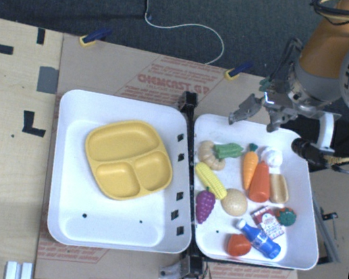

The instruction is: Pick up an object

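A: We see the grey arm's two-finger gripper (pixel 254 114) hanging over the upper edge of the right-hand shallow white bin (pixel 310 193), in the upper right of the frame. Its two dark fingers are spread apart with bare space between them, so we read it as open and carrying nothing.

B: Agreed. And every candidate lies below it in the frame, inside that bin. Nearest, we judge, are the small green toy vegetable (pixel 227 150) and the beige mushroom-shaped toy (pixel 207 152), down and slightly left of the fingers.

A: The orange plastic carrot (pixel 249 169) sits almost straight below the gripper, a bit further down. Its long axis runs up and down the frame, with the green top towards the gripper.

B: So the fingers would need to straddle it from left and right. Beside it on the right stands the taller orange-red bottle with a white cap (pixel 262 178), touching or nearly so, which we think leaves little room for a finger on that side.

A: The yellow toy corn cob (pixel 211 181) lies on a diagonal, lower left of the carrot, with more free floor around it.

B: The yellow divided plastic plate (pixel 129 159) in the left-hand white bin (pixel 69 150) is well apart from the gripper.
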You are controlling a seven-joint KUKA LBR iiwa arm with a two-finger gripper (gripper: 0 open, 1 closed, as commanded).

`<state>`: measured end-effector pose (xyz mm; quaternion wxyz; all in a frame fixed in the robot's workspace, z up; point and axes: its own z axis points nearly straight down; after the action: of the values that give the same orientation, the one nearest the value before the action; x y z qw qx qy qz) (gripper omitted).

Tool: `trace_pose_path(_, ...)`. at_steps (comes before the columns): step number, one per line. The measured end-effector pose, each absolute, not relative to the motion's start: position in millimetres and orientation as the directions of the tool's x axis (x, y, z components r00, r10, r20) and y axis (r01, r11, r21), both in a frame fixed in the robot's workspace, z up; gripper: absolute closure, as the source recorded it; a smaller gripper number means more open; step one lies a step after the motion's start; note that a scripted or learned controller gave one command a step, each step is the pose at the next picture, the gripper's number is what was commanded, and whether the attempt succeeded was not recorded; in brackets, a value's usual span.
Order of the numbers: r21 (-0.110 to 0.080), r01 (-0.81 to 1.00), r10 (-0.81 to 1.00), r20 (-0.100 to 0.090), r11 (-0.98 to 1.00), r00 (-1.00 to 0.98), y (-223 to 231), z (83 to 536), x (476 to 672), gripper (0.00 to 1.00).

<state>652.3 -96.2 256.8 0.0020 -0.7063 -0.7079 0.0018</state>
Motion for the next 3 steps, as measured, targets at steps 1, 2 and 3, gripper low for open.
trace_pose_path(1,-0.016,1.0,1.0,0.005,0.015,-0.014,47.2,175.5,614.5,0.0)
trace_pose_path(2,-0.014,1.0,1.0,-0.001,0.005,-0.005,37.8,187.0,617.3,1.0)
trace_pose_path(3,0.001,1.0,1.0,0.001,0.005,-0.005,61.8,300.7,552.9,1.0)
